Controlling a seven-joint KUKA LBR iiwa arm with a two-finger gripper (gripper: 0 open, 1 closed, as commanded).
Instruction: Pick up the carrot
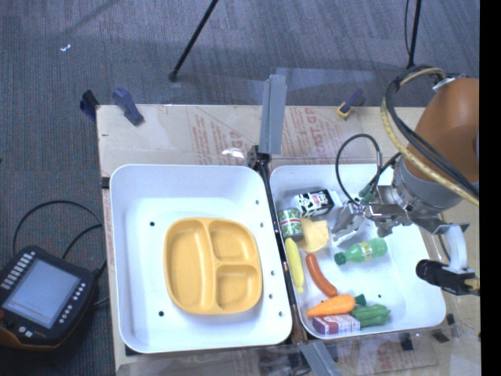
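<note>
- Camera view: the carrot (332, 305) is being shown lying near the front edge of the right bin (415, 288), tip pointing away from the arm.
- The gripper (350, 219) is being held well behind the carrot, over the cheese (315, 236) and beside the green bottle (362, 251); its fingers appear spread and nothing is being gripped between them.
- A long travel toward the carrot is being required, so a wrong item could be closed on along the way; the bottle and the sausage (320, 276) are lying between gripper and carrot.
- The carrot is being crowded: the sausage is touching or nearly touching it from behind, a green vegetable (370, 314) is lying just beside its stem end, and a small box (337, 324) is sitting just in front of it.
- Little room is being left for the fingers, so a neighbour is likely to be pinched too, or the carrot pushed aside.
- Its tapered body is judged likely to slip if it is being grasped near the tip.
</note>
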